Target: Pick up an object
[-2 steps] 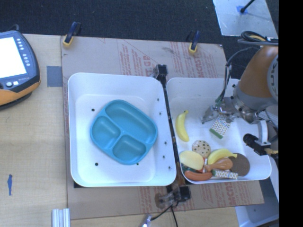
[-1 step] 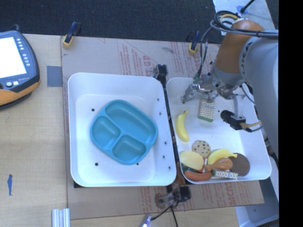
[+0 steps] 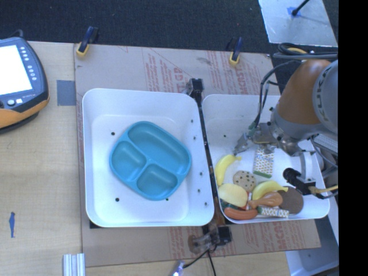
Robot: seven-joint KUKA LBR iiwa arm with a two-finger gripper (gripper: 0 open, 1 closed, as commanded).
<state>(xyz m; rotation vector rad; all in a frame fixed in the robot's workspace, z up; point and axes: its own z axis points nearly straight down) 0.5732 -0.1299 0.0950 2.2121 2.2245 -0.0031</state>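
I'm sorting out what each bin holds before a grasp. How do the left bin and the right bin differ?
The left bin holds one thing, a blue divided plate; the right bin holds a pile of toy food, among it a banana and a cookie. The plate lies mid-bin; the food crowds the right bin's near end. The arm hangs over the right bin, not the left. Both are shallow and white.

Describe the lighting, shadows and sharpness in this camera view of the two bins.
Camera view: bright, even light from above; the white left bin nearly washes out, so its rim is faint. The blue plate shows soft highlights and little shadow. The arm darkens the right bin beneath it. The toy food looks soft and low in detail. The tablet screen is blown out white.
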